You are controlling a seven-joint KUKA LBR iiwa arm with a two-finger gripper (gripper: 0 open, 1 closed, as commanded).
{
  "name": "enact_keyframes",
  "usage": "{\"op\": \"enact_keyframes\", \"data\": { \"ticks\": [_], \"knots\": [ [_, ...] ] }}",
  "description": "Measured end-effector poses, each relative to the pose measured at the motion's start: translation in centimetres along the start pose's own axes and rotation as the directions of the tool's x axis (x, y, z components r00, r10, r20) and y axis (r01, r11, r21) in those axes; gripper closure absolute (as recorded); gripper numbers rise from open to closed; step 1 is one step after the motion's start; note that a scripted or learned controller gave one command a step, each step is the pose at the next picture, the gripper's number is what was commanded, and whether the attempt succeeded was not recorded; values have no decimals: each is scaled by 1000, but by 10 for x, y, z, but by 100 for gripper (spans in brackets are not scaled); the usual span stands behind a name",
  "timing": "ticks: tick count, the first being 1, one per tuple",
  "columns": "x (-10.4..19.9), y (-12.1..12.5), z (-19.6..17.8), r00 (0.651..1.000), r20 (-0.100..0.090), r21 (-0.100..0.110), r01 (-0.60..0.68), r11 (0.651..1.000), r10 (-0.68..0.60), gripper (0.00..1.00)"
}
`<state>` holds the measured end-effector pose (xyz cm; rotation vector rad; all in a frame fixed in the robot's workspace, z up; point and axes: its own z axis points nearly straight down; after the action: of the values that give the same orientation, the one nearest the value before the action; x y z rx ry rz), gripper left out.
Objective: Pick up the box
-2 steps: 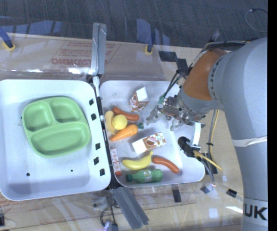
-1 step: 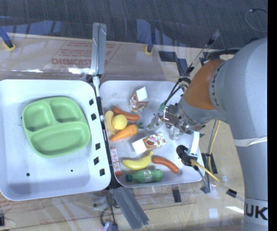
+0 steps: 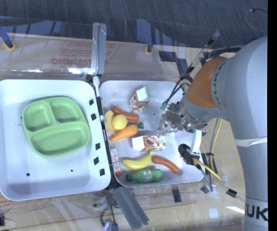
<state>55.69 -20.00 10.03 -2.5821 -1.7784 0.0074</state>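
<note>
Two white bins sit side by side on the table [image 3: 42,57]; we list their contents. The left bin [image 3: 8,167] carries a green divided plate [image 3: 56,125]. The right bin [image 3: 174,88] carries a small carton [image 3: 138,99] near its far wall, a carrot [image 3: 124,133], a lemon [image 3: 119,122], a sausage [image 3: 126,115], a banana [image 3: 137,162], a second sausage [image 3: 166,164], a green bottle [image 3: 145,176], and the box [image 3: 148,142].

The box lies flat on its side near the middle of the right bin, just beyond the banana and just right of the carrot tip. The claw [image 3: 168,122] hangs at the box's right end, close above it; we cannot tell how its jaws stand, and nothing shows that the box is held.

We judge the step to be the approach. To do it well, we would centre over the box's narrow width, keep clear of carrot and banana, and descend straight before closing.
</note>
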Motion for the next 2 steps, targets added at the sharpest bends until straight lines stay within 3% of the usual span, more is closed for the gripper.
{"op": "enact_keyframes", "data": {
  "ticks": [1, 2],
  "knots": [
    [0, 0, 0, 1000, 0, 0, 0, 1000, 0, 0],
    [0, 0, 9, 999, -1, -1, -32, 999, 32, 0]
  ]
}}
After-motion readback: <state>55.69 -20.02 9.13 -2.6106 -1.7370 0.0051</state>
